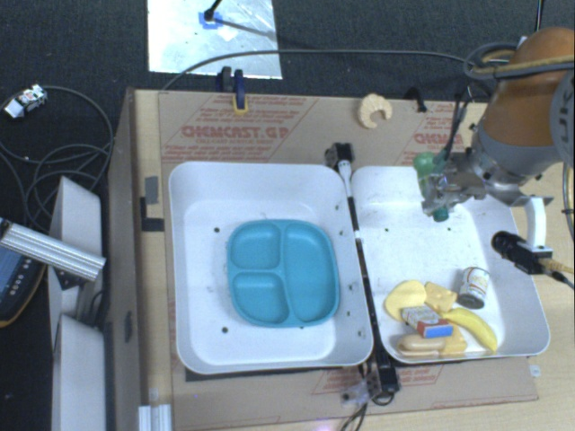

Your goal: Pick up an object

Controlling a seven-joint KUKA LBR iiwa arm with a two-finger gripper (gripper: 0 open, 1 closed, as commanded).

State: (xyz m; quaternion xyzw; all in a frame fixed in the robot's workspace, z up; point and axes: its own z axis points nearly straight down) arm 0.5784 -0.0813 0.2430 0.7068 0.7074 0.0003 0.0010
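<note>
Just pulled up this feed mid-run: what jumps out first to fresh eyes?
The blue divided plate lies alone in the middle of the left bin. A cluster of small items crowds the near corner of the right bin, among them a yellow banana and a small can. The gripper hangs over that bin's far part, away from the pile.

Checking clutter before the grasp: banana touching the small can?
Apart. The camera view shows bare white bin floor between the banana and the small can, which stands above it in the right bin.
</note>
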